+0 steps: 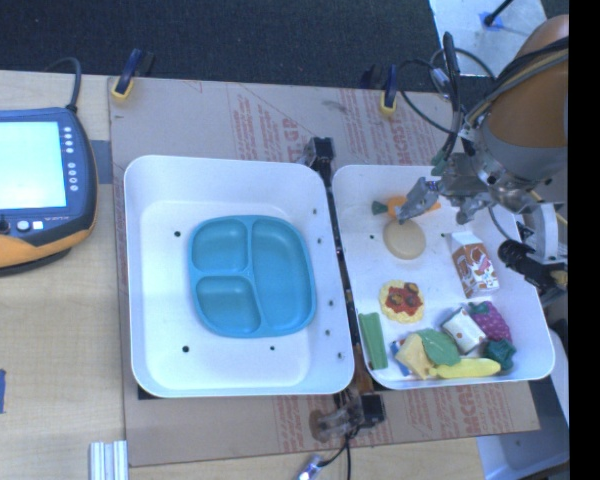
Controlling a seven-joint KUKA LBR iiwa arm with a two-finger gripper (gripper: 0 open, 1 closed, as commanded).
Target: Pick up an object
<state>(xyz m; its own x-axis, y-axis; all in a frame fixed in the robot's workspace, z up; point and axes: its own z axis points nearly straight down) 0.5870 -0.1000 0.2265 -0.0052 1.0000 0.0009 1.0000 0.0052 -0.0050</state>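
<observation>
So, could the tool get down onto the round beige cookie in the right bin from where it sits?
Probably yes. The tool hangs just above the round beige cookie, which lies apart from the other items with bare white bin floor around it.

Bright, even light falls on my bench from above. Both white bins [140,268] look nearly washed out, and the pendant screen [20,163] at the left edge glares to blank white. Shadows are soft and short. Small toys at lower right look slightly blurred; the top of the frame is dark.
</observation>
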